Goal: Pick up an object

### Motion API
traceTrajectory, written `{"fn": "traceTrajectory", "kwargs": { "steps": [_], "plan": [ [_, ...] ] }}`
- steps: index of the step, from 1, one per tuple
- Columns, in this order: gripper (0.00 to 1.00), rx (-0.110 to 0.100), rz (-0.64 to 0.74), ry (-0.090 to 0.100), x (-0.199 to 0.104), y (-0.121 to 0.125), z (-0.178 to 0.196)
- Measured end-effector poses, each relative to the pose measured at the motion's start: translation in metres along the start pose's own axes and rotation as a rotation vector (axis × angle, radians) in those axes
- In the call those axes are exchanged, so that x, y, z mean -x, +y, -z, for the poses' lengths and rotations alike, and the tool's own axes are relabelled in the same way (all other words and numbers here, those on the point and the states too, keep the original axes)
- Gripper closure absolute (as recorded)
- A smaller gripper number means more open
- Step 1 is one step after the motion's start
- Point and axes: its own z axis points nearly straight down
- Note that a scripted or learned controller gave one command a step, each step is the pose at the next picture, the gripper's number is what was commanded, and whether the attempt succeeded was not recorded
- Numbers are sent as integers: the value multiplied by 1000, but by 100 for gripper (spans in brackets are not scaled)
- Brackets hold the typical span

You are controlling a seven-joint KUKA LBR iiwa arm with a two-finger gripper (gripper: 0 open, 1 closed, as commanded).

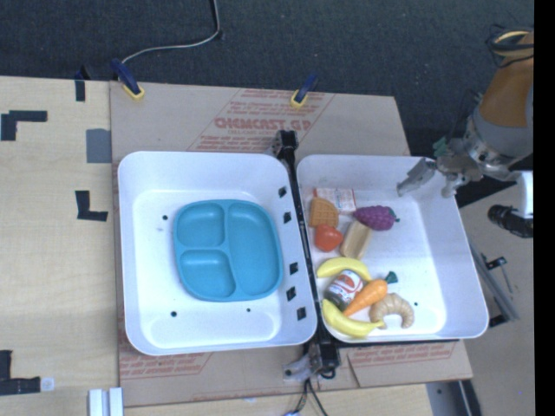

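The right bin (451, 258) holds several toy foods. A purple bunch of grapes (375, 217) lies near its middle, with a red tomato (327, 237), an orange wedge (323, 211) and a pale beige piece (356, 239) to its left. Lower down are a yellow banana (340, 270), a small can (345, 289), a carrot (369, 295) and a croissant (395, 308). My gripper (432, 180) hovers over the bin's upper right corner, right of and above the grapes. It is open, with nothing between its fingers.
The left bin (143, 189) holds a blue sectioned plate (228, 250). A white packet (336, 198) lies at the top left of the right bin. A black divider (295, 224) runs between the bins. The arm's orange band (507, 85) is at the far right.
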Motion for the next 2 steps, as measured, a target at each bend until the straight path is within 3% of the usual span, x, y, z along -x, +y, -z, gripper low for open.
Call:
{"fn": "traceTrajectory", "kwargs": {
  "steps": [1, 2],
  "plan": [
    [0, -3, 1, 2, -57, 43, -78],
    [0, 5, 0, -2, -72, -4, -100]
  ]
}}
